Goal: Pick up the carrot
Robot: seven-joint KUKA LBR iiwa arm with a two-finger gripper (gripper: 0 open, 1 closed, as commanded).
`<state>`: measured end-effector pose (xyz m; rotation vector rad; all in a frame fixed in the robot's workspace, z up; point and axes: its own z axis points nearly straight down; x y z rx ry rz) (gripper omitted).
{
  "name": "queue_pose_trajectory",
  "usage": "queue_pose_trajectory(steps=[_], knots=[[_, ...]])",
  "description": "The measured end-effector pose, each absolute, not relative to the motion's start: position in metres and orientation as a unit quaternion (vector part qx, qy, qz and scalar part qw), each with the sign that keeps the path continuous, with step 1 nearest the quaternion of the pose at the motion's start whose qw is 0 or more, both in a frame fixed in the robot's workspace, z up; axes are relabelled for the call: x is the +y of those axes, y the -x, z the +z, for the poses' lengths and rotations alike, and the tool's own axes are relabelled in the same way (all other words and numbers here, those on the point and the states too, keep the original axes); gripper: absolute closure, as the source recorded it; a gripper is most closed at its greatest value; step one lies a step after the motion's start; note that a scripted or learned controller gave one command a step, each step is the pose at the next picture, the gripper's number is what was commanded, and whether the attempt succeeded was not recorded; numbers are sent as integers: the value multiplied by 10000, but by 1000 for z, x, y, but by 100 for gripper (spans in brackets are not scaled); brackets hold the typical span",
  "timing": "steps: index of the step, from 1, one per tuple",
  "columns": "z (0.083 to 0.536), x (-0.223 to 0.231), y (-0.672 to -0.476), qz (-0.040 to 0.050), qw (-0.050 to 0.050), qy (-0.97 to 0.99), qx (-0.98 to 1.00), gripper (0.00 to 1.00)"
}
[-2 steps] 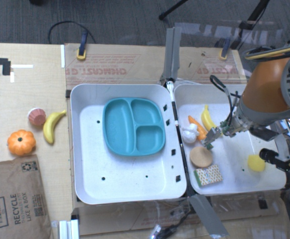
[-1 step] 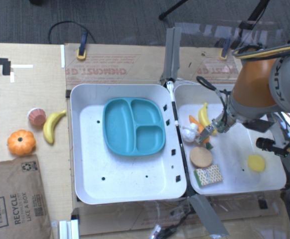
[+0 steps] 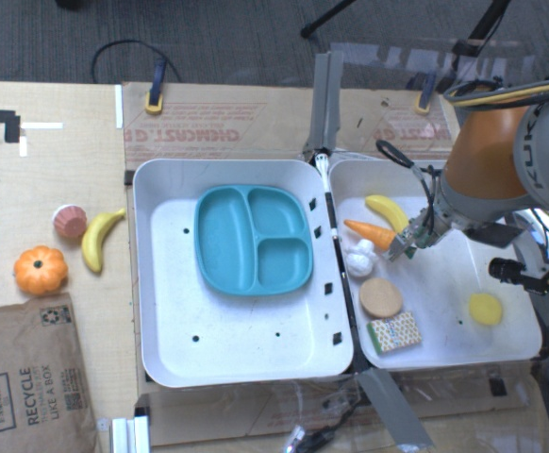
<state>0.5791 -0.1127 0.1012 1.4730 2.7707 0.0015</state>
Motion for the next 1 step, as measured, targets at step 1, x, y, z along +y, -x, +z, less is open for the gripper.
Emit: queue_pose_trajectory(steps=[1], knots=[[192,-39,-589,-5,3,-5238,8518,100]])
